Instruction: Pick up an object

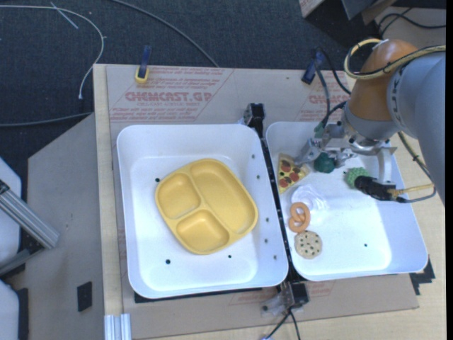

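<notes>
My gripper (322,154) sits low in the right bin (368,250), at about eleven o'clock within it. I cannot tell how its tips are set; the wrist and cabling crowd them. A dark green piece (325,164) lies right under the tips, touching or nearly so, and I can't say whether it is caught.

Working outward: a pizza slice (288,171) lies just beside it at nine o'clock, against the bin's left wall. A light green piece (356,176) sits near at three o'clock. At six o'clock come a pretzel (299,217) and then a cookie (308,244).

My worry is that the tips close beside the dark green piece rather than around it and knock it towards the pizza slice, or wedge against the wall.

The count: five small items in the right bin, one of each, and one yellow divided tray (205,205) in the left bin (141,261).
</notes>
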Controlling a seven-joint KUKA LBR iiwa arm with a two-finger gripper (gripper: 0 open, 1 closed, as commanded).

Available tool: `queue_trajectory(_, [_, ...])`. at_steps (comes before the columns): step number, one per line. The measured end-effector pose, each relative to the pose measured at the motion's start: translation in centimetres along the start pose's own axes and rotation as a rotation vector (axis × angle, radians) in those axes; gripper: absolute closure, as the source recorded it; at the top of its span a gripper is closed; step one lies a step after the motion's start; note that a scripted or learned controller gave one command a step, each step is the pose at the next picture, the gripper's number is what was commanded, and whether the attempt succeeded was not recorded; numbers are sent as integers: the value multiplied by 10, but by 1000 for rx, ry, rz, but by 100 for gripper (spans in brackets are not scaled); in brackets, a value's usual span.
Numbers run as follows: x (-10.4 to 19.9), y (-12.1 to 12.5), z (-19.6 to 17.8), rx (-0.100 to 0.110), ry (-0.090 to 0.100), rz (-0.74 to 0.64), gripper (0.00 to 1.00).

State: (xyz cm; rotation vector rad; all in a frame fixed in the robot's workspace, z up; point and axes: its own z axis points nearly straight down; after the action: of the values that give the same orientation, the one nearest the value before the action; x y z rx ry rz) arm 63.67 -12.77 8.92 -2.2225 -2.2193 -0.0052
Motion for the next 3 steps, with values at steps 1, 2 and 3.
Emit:
queue_trajectory(1, [0,4,-2,-5,-2,-3,0])
queue_trajectory(2, [1,5,-13,-13,-4,-3,100])
queue_trajectory(3, [6,4,-77,-5,-4,-4,100])
